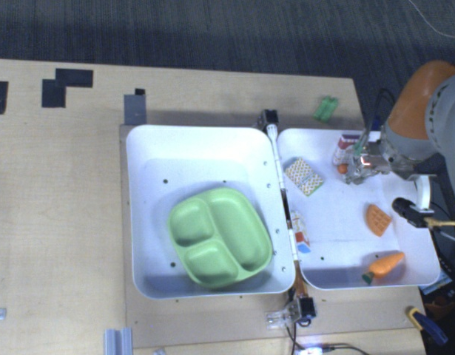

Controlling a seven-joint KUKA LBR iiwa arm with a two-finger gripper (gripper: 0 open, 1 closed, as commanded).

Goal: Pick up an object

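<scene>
- Desk (64, 220) of pale wood carries two white bins side by side, seen from above at a slant.
- Left bin (149, 161) holds a green tray (220, 235) with three compartments, lying toward the bin's near right part.
- Right bin (327, 254) holds the small things: a checkered packet (303, 176) near its left wall, an orange waffle piece (378, 219) right of centre, a toy carrot (385, 265) with a green tip near the near rim, and a small red-and-blue scrap (300, 240) close beside the divider.
- Arm (427, 117), grey with an orange band, reaches in from the right over the right bin's far corner.
- Pincer (358, 161) sits low in that far right corner, over a small reddish item (344, 167) that is too blurred to name.
- Whether the pincer is open, closed or gripping anything cannot be told from this angle.
- Green block (325, 109) lies on the desk just beyond the right bin's far rim.
- Black patches (64, 86) mark the desk at far left, well apart from the bins.
</scene>
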